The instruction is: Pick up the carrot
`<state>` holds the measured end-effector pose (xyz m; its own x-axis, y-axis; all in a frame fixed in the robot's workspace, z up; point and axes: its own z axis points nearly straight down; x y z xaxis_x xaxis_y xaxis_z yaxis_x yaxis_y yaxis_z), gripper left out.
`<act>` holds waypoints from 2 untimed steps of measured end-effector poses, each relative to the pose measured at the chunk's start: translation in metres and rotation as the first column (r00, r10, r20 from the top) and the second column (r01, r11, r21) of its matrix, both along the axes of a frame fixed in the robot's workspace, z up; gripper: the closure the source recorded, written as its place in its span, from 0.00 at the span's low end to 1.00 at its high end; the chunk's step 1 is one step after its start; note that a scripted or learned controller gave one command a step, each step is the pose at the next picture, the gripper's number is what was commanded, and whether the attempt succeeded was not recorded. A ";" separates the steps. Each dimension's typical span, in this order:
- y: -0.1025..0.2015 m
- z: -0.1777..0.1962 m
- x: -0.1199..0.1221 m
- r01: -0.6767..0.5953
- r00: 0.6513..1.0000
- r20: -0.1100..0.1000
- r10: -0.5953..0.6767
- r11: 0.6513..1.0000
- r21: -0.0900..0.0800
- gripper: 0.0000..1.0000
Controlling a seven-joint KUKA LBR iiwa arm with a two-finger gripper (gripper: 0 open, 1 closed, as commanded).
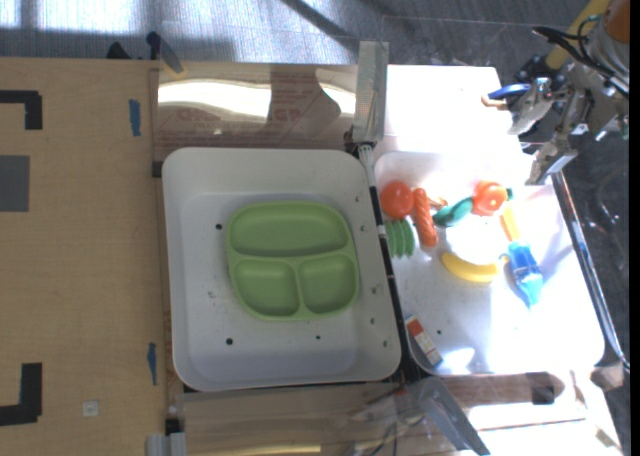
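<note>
The carrot (428,221), a short orange stick, lies at the left side of the right white bin (560,334), close to the wall between the bins. An orange ball (396,199) touches its far end and a green ridged piece (402,239) lies beside it. My gripper (541,140) hangs over the bin's far right corner, well to the right of the carrot and apart from it. Its fingers stand open with nothing between them.
A teal piece (458,211), a red-orange round toy (489,197), a yellow banana (469,266), a yellow stick (508,223) and a blue toy (525,276) also lie in the right bin. The left bin (190,334) holds a green divided plate (292,260).
</note>
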<state>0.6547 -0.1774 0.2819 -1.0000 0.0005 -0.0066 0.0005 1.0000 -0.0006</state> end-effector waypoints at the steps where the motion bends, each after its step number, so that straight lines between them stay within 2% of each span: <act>1: -0.009 -0.177 -0.005 -0.121 0.992 -0.014 0.122 0.993 0.006 0.00; 2: 0.007 0.050 -0.020 -0.016 1.000 0.020 0.016 1.000 -0.005 0.00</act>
